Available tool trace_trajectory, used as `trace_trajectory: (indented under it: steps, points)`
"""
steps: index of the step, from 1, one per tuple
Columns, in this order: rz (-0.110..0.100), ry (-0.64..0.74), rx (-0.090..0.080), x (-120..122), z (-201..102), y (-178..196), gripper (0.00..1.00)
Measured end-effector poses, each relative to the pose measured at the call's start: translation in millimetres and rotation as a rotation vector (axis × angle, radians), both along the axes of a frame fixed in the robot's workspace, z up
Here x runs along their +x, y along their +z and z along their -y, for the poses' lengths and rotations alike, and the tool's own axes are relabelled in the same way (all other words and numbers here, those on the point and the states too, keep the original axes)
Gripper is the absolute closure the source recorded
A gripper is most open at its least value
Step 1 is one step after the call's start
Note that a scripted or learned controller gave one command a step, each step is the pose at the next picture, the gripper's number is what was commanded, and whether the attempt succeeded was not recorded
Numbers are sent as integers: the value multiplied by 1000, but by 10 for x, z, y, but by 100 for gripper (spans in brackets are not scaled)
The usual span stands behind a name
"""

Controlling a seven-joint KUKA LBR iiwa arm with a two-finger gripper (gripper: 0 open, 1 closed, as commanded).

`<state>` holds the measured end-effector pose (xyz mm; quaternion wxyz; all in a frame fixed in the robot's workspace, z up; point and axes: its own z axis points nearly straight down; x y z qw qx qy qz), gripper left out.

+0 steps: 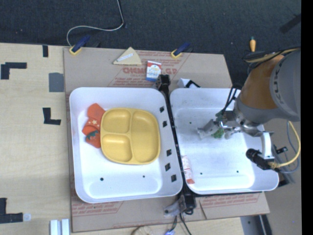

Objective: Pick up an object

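Over the right bin (244,180), hand (211,129) low, grip state impossible to tell.

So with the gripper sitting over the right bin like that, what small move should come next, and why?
Probably a short lift to check the grasp. The gripper is low in the right bin by something small and green, too small to identify. The yellow plate and orange item lie in the left bin, further off.

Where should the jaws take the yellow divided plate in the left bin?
Probably by its right rim: the yellow plate lies flat, so only the thin raised edge offers a grip. Come from above on the right side; the orange item crowds its left edge in the left bin.
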<state>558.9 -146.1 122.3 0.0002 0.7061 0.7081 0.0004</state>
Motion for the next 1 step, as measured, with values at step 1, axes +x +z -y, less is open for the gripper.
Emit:
trace_trajectory:
  steps: [1]
  points:
    - [8, -2, -5, 344, -165, -316, 0]
